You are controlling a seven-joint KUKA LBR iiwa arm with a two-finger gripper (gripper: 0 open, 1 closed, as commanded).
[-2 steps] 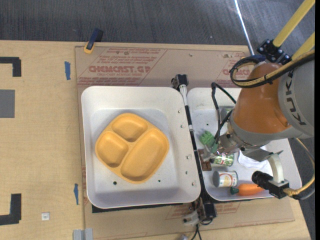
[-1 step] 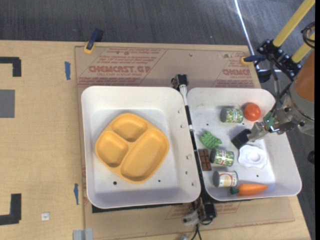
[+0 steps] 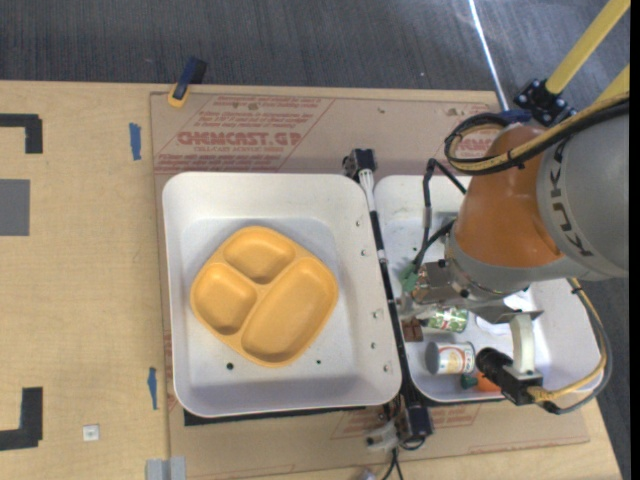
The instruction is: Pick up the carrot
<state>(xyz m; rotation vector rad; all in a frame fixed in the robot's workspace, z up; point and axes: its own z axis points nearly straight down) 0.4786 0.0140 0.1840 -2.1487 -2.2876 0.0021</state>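
A small orange sliver, most likely the plastic toy carrot [image 3: 487, 382], lay at the near edge of the right-hand shallow white bin [image 3: 585, 353], mostly hidden under a black fitting on the arm; its identity was a judgement, since so little of it showed. Just beside it to the left stood a small white canister with an orange-and-green label [image 3: 452, 357], and a little beyond that lay a green-and-white packet [image 3: 446, 320], the three crowded into the bin's near left corner, probably because loose items had been tipped in there for picking. The grey arm with its orange band [image 3: 505, 203] hung low over that same cluster, and its tool [image 3: 432, 286] sat near the packet rather than over the orange piece; whether the tool was spread or pressed together could not be told, as the wrist and cables covered it. Nothing was seen pinched in it. The left-hand white bin [image 3: 185, 268] carried a yellow three-compartment plastic tray [image 3: 264, 294], set well apart from the cluster. Both bins rested on a sheet of printed brown cardboard [image 3: 240, 133] laid over the pale wooden worktop [image 3: 70, 288], with blue tape marks along it and dark grey carpet [image 3: 300, 18] beyond.
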